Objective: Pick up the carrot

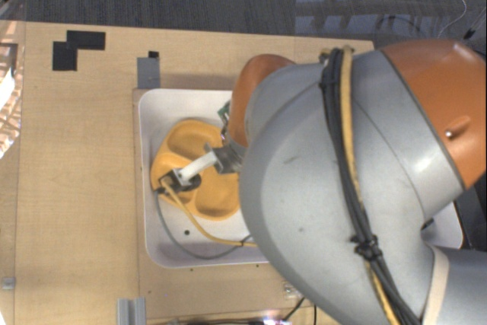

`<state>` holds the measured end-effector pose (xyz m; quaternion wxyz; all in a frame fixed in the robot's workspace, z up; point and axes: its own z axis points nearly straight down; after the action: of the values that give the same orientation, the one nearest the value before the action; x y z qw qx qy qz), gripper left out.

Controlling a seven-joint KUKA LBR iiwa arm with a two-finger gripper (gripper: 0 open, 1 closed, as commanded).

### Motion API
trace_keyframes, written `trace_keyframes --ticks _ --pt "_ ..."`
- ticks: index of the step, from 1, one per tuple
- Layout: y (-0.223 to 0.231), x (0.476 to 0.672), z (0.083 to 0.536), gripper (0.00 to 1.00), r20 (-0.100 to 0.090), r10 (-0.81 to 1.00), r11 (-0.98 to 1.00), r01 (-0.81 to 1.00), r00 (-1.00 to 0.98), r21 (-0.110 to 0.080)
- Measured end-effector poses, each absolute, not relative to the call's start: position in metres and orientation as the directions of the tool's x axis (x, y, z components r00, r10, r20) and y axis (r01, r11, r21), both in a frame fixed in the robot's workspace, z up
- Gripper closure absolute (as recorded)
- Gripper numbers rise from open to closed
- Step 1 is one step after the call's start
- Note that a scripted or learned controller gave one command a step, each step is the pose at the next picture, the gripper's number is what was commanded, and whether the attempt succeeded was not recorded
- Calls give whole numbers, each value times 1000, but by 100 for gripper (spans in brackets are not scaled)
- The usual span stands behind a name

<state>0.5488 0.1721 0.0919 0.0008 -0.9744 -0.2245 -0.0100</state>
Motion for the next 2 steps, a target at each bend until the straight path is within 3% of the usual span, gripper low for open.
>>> trace_keyframes --ticks 1,2 --pt "166 546 100 100 0 444 -896 444 896 6" --pt "126 525 98 100 40 626 -779 627 779 6"
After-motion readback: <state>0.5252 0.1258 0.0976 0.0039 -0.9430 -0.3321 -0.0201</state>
